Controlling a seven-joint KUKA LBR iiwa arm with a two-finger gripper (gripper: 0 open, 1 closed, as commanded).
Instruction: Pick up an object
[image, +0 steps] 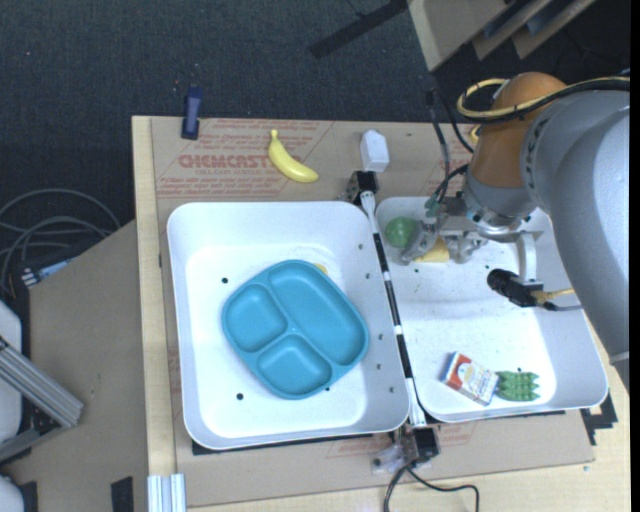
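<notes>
Legibly, CHEMCAST on cardboard, pincer beside a seeming green ball, its opening unclear

Left of gripper: green ball, then bin wall.
Nearer side: bare floor, then small box, green toy.

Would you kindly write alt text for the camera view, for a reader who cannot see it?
The robot's gripper is low in the far corner of the right bin, beside a round green object; a small carton lies near its front. The left bin holds a blue divided plate.
</notes>
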